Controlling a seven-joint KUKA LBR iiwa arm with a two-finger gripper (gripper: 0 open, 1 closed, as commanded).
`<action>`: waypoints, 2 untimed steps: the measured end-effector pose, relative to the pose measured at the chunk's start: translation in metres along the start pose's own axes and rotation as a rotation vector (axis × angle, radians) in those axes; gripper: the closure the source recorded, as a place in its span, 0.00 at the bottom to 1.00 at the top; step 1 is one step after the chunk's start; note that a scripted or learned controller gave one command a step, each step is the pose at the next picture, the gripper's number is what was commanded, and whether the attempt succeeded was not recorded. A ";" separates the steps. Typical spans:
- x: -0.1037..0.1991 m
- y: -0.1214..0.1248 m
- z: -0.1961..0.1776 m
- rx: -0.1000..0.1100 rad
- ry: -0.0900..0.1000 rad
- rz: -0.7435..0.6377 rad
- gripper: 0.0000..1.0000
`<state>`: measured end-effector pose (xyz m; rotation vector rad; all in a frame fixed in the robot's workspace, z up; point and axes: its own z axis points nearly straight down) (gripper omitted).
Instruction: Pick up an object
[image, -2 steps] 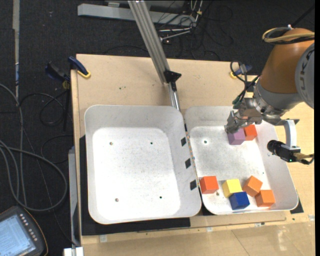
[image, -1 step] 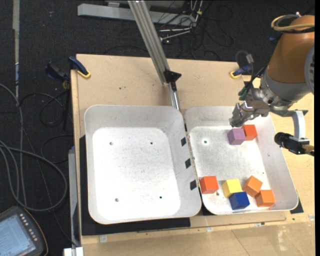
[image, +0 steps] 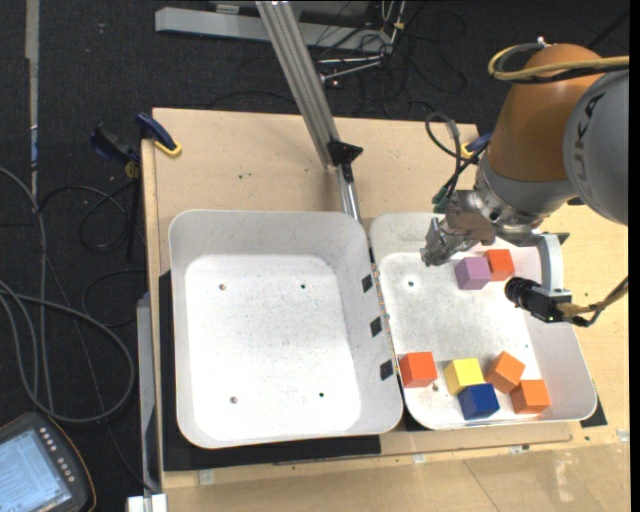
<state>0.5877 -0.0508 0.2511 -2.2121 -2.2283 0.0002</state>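
Small purple cube (image: 472, 272) just right of the two-finger gripper (image: 437, 250), not between jaws; jaw state impossible to tell.

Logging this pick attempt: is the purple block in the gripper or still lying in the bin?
Lying in the right bin: the purple block rests on its floor just right of the gripper, beside an orange block.

Single fixed camera above the wooden bench (image: 250, 140), looking down at a slant, moderately near. Both shallow white plastic bins (image: 190, 300) fit in frame; grey-and-orange arm (image: 545, 120) enters from right.
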 end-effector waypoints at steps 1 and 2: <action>0.058 -0.002 -0.003 -0.001 0.001 -0.002 1.00; 0.104 -0.007 0.007 0.000 0.000 0.000 1.00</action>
